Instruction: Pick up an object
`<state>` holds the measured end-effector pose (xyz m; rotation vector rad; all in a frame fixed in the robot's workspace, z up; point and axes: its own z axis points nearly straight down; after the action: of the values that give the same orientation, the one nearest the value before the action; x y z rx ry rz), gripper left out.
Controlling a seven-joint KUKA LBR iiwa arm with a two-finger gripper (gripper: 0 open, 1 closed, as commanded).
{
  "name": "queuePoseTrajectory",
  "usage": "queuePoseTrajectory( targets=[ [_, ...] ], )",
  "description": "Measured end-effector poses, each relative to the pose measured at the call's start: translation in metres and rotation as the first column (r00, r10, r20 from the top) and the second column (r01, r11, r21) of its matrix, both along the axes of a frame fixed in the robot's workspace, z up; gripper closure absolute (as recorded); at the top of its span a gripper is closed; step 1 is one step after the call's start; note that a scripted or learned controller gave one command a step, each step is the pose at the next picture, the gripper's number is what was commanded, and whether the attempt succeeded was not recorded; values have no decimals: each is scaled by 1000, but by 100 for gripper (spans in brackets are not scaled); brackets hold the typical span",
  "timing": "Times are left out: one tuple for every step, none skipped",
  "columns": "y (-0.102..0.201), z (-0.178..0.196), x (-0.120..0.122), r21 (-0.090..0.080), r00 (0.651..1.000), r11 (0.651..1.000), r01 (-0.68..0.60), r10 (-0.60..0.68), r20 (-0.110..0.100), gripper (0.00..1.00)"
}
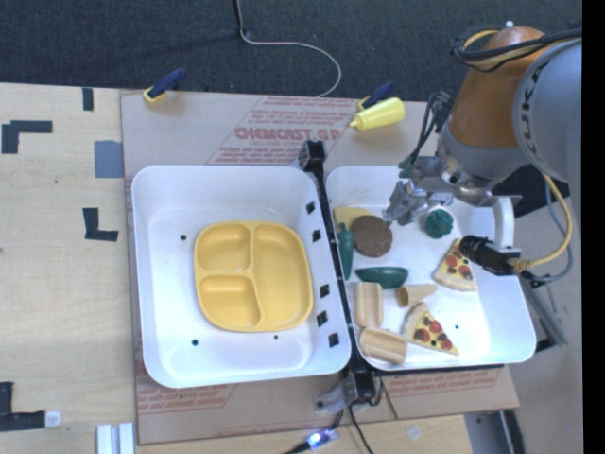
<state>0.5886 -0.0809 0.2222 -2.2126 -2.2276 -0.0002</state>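
Observation:
The right bin (492, 343) holds toy food. A brown round patty (371, 236) lies near its left side, with a yellow piece (346, 217) behind it and a dark green pod (346, 250) beside it. A green ball (438, 222) lies further right. Two pizza slices (457, 269) (430, 332), a green flat piece (382, 275) and bread pieces (369, 304) (383, 346) lie toward the front. My gripper (405, 204) hangs low over the back of this bin, between the patty and the green ball, just above and right of the patty. Nothing shows held in it.
The left bin (161, 253) holds a yellow divided plate (253, 275). A black divider (326, 244) runs between the bins. Yellow clamps (380, 113) (163, 86) sit on the cardboard behind. The arm's cable (544, 253) loops over the right bin's right edge.

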Motion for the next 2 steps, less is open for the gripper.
queuePoseTrajectory(
  targets=[
    [50,-9,21,0,1000,1000,0,0,0,100],
    [89,8,57,0,1000,1000,1,-1,3,100]
  ],
)
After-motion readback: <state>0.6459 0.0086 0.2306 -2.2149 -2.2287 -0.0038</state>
